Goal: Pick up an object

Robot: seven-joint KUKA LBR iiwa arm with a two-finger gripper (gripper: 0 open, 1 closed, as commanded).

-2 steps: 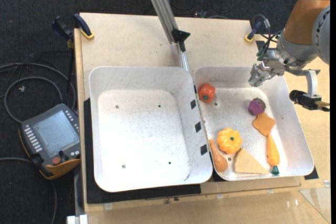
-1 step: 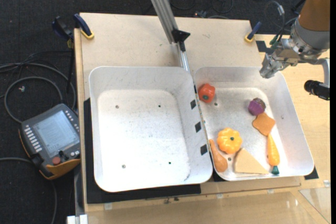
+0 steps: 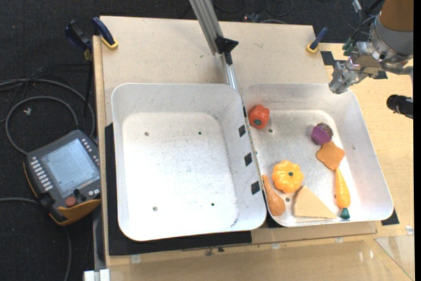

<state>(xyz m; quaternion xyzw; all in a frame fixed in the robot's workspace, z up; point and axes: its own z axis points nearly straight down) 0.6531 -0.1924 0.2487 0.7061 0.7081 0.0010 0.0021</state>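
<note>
Approach phase: gripper [image 3: 338, 85] hovers over right bin's [image 3: 368, 148] far right corner, finger state can't tell, nothing held; nearest target purple toy [image 3: 321, 133] sits near it inside bin, so next move descend onto it.

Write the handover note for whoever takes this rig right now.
Gripper: above the right bin's far right corner, nothing seen in it; jaws unclear.
Right bin holds all items: tomato far left, purple piece, orange slab, carrot, pumpkin, tan wedge, orange piece by the divider.
Done: nothing picked.
Left: descend, grasp one item, lift. The purple piece lies nearest.
</note>
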